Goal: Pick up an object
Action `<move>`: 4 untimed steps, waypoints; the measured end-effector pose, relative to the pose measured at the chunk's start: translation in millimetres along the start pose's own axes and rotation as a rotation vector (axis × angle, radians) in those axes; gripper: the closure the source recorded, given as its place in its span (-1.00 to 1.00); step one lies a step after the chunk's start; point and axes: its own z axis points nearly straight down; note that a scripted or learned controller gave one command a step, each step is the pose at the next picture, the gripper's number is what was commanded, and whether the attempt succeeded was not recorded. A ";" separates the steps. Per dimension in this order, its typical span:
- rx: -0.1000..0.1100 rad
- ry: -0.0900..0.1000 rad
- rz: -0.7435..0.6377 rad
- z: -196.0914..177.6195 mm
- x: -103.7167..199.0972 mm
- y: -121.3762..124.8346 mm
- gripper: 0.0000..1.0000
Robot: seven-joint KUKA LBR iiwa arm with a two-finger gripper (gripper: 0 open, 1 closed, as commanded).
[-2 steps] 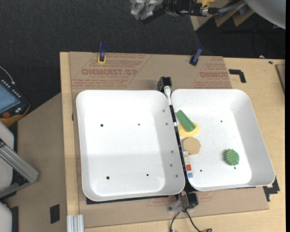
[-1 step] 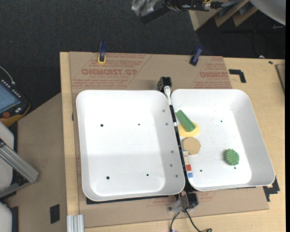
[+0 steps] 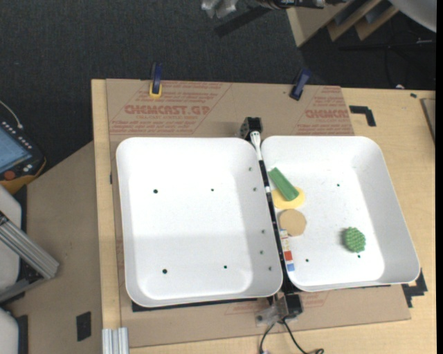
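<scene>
The right bin (image 3: pixel 346 162) holds several small objects. A green oblong block (image 3: pixel 282 182) lies tilted near the bin's left wall, partly over a flat yellow piece (image 3: pixel 293 200). Just below them sits a tan round disc (image 3: pixel 293 222). A green bumpy ball (image 3: pixel 354 239) rests alone toward the lower right. My gripper (image 3: pixel 221 8) shows as a blurred grey shape at the top edge of the view, far beyond both bins and well away from every object. Nothing is seen held in it.
The left bin (image 3: pixel 187 214) stands beside the right one, their walls meeting along a dark central seam (image 3: pixel 266 200). Both rest on a brown cardboard sheet (image 3: pixel 208 104) held by two clamps (image 3: pixel 156 81). A small red and blue tag (image 3: pixel 288 260) sits by the seam.
</scene>
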 end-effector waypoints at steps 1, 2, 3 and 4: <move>-0.003 0.001 -0.001 -10.6 1.0 0.2 1.00; -0.006 0.002 -0.003 -21.1 1.8 0.4 1.00; -0.012 0.003 -0.003 -31.8 2.7 0.7 1.00; -0.020 0.005 -0.004 -42.6 3.7 1.2 1.00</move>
